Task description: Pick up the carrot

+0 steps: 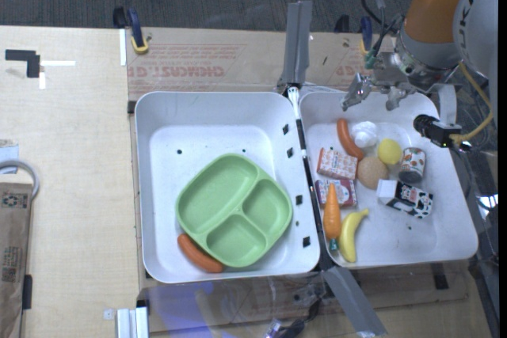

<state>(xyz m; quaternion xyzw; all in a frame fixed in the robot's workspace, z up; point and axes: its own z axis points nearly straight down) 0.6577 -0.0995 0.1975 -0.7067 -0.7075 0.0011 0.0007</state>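
Camera view, left to right: the cardboard sheet [198, 59] behind the bins carries mirrored red print, not clearly legible. Well below and left of the jaws, the carrot [332, 211] lies in the right bin [444, 245], touching a banana [350, 232]. The gripper [379, 93] hangs over that bin's far edge, jaws spread apart, gripping nothing.

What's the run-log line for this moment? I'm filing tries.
gripper: open, above right bin's far edge | carrot: lying beside banana, untouched
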